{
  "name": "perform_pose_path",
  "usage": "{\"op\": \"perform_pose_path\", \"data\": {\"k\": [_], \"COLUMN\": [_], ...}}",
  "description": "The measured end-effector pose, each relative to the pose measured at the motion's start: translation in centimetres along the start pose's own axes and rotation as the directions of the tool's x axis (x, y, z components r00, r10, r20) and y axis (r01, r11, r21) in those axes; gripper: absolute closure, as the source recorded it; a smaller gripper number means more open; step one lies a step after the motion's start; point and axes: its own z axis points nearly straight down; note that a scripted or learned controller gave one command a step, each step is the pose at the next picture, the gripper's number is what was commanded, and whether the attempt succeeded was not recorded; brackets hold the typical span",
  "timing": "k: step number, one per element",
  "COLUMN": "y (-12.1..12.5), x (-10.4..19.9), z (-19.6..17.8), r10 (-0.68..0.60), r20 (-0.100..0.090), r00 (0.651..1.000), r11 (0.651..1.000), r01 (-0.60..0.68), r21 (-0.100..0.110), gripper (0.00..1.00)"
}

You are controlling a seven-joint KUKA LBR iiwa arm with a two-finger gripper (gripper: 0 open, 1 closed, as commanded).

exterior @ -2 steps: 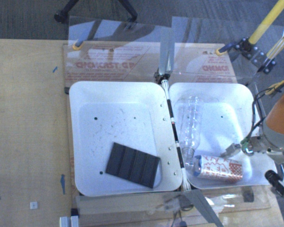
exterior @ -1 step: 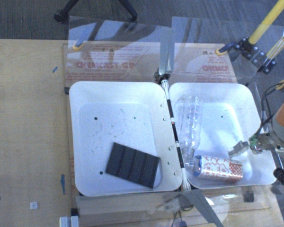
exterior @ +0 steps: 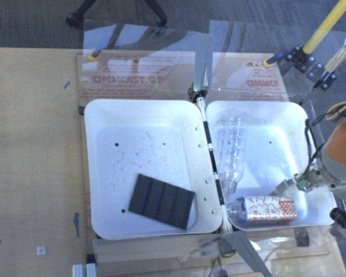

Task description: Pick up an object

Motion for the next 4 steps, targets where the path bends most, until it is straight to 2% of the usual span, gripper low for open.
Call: {"op": "perform_pose_path", "data": {"k": [1,2,3,4], "y": [-0.2,-0.5,4.0,4.2], "x": [-0.9,-1.2,4.5,4.4], "z": [-1.7,-4.8,0.0,-1.0], "r10": [0.320,0.137,0.124,0.124], "r20": [-0.013,0.000,0.001,0.003], "r00": [0.947,0.991,0.992,0.992], "r11": [0.947,0.991,0.992,0.992], "r01": [-0.320,-0.137,-0.124,-0.124], "r21": [0.006,0.004,-0.002,-0.005], "gripper": [0.00,0.00,0.00,1.00]}}
